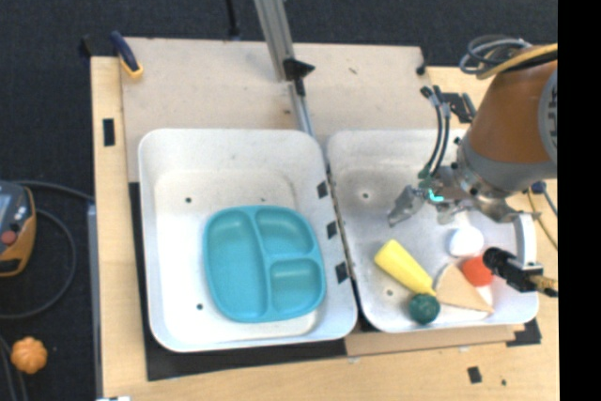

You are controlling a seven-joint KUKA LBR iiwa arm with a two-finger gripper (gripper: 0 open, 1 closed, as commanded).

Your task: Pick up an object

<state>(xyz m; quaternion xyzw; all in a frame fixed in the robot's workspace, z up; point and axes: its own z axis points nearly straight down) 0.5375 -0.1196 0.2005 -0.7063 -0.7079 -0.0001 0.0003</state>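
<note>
- Green and small, a ball (423,307) sits nearest of all, at the near rim of the right bin (376,155), touching the near end of a yellow wedge-shaped block (404,266) that slants away to the far left.
- Just right of the ball lies a tan wedge (464,294), and at its far right edge an orange-red piece (476,269); a white rounded piece (465,242) sits just beyond that. All five cluster in the near right part of that bin.
- Left of them, the left bin (169,155) holds a teal divided tray (266,262) in its near half.
- Further back in the right bin, the gripper (410,205) hangs over bare white floor, left of the white piece and beyond the yellow block. From where I stand I cannot tell how wide the pincer is set, and I see nothing caught in it.
- Behind and right of it rises the arm's orange band (512,117), with cables (441,122) looping down its left side.
- Farthest off, an aluminium post (268,5) leans away from the gap between the bins.
- My reading: this is the approach, nothing lifted yet. The yellow block looks the handiest target; the next move calls for shifting nearward over it, lining up across its narrow width, and descending clear of the ball.
</note>
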